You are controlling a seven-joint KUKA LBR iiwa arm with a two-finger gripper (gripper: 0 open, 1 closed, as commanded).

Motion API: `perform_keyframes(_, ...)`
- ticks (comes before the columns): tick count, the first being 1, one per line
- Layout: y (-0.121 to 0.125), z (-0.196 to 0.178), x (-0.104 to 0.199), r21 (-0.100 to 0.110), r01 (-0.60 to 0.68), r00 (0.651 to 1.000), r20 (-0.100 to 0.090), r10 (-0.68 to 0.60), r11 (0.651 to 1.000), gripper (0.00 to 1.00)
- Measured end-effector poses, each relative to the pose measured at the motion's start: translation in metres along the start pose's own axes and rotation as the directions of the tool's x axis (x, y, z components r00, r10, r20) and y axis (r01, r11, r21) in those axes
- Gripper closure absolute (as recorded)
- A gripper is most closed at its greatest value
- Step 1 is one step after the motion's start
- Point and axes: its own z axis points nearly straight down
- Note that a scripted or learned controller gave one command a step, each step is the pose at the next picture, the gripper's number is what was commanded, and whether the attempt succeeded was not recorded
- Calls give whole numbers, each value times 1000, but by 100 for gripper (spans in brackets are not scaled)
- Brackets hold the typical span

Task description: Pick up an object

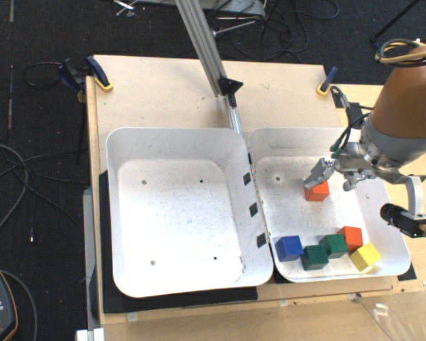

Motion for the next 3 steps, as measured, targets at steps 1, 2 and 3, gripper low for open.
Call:
perform_keyframes(1, 46, 101, -12, -25, 0, 1000, 8, 0, 1000, 0)
perform_keyframes(2, 45, 95, -13, -19, -1, 1000, 9, 1, 1000, 100)
perform_keyframes(3, 44, 95, -13, -17, -1, 1000, 8, 2, 1000, 0)
